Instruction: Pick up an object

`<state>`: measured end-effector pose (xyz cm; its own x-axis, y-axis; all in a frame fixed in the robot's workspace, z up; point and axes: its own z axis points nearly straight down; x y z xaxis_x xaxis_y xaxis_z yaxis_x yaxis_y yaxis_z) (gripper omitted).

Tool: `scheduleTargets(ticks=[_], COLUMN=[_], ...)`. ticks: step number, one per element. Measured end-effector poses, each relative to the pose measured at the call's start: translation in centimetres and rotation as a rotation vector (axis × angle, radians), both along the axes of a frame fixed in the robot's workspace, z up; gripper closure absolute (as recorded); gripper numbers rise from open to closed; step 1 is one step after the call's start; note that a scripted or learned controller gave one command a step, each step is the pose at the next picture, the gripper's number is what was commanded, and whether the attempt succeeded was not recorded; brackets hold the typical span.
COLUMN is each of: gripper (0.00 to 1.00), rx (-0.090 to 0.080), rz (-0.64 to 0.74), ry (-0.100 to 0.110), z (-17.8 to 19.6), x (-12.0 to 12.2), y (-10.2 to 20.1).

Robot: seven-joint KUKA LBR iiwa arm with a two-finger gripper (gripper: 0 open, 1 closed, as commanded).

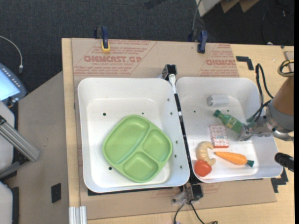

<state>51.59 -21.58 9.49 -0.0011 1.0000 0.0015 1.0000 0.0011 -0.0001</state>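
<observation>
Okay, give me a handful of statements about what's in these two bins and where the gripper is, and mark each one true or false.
1. The green divided plate lies in the left bin. True.
2. The carrot lies in the left bin. False: it lies in the right bin, near the front wall.
3. The tomato sits at the right bin's front left, next to the pale shrimp-like toy. True.
4. The green bottle stands upright. False: it lies on its side.
5. The gripper is over the left bin. False: it is in the right bin, by the green bottle's end.
6. A small red-and-white box lies between the bottle and the carrot. True.
</observation>
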Motion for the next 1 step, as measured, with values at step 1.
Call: scheduleTargets(ticks=[1], gripper=[1.0], rx=[-0.004], rz=[0.001], ry=[-0.006], z=[4.83], x=[0.37], y=[0.88])
